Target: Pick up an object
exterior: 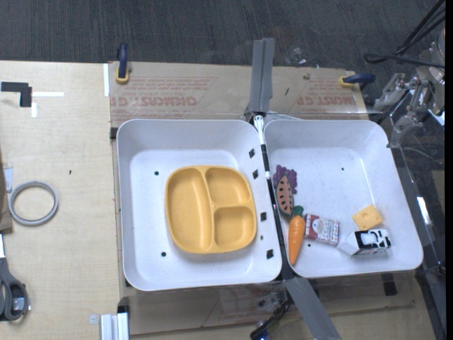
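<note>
Now, near edge: grey strip of tape (311,314) runs slantwise below the seam between the two bins, and pale wooden bench (56,261) spreads off to the left.
Right bin, front: shallow white right bin (340,154) carries all the small items, bunched toward its near left side.
Carrot: orange toy carrot with a green top (296,238) lies lengthwise against the bin's left wall, green end pointing away.
Carton: small red-and-white printed carton (322,229) sits just beside the carrot; there is print on its face, too small to read.
Block: white-and-black toy block (371,241) rests near the front right corner; black markings show, nothing legible.
Cheese: yellow cheese-like wedge (367,217) sits just behind that block, almost touching it.
Melon and grapes: red watermelon slice toy (285,195) overlaps a purple grape bunch toy (284,177), both hugging the left wall, farther back than the carrot.
Left bin: shallow white left bin (141,147) holds a yellow three-compartment plastic plate (211,209) at its centre.
Bench, left: grey roll of tape (32,202) lies flat, well apart from the bins.
Cardboard: brown sheet of cardboard (184,91) behind the bins bears red lettering, upside down from here and not readable.
Gripper: metal two-finger gripper (417,98) is at the far right, beyond the right bin's far corner, clear of every item; cannot tell whether its fingers are apart or together.
</note>
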`<state>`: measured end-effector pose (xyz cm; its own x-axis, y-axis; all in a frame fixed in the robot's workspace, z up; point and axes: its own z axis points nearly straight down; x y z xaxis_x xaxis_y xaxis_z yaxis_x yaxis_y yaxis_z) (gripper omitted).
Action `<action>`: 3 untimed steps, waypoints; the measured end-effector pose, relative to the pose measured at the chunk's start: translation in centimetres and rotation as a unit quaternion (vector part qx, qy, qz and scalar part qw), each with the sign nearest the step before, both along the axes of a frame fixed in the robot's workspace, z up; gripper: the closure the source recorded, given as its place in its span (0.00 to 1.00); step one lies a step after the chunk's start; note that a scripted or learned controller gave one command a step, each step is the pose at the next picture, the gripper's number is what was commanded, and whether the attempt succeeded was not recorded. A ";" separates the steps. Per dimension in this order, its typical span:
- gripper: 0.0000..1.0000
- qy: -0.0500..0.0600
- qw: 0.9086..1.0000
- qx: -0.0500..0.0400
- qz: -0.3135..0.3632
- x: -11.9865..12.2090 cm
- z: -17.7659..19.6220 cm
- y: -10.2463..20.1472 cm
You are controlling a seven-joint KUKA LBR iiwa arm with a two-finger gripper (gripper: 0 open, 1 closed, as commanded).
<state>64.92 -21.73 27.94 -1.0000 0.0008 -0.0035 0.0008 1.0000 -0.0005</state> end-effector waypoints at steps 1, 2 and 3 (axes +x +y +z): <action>0.00 0.000 0.996 0.000 -0.092 0.5 -11.9 0.4; 0.00 0.000 0.955 0.000 -0.295 -1.4 -16.6 1.6; 0.00 0.000 0.915 0.001 -0.403 -2.8 -14.4 3.8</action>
